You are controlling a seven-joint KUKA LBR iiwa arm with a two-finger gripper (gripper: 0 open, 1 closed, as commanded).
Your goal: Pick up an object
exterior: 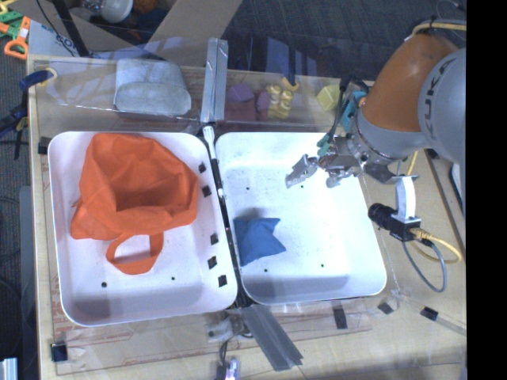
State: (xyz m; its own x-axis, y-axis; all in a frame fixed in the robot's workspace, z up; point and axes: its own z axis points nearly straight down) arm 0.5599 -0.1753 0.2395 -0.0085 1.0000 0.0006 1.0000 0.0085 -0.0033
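Reaching in from the right, the grey arm [412, 93] with its orange band holds its gripper [317, 172] over the far part of the right bin [364, 267]. Its two fingers [299, 170] are spread apart, with nothing between them, above bare white floor. A blue beanbag [258, 237] lies on the floor of this bin at its left side, toward the near edge, close to the divider and well apart from the gripper. An orange cloth bag [135, 188] fills much of the left bin [71, 299], its looped handle pointing toward the near side. Small purple and yellow things [269, 99] sit behind the bins at the far edge
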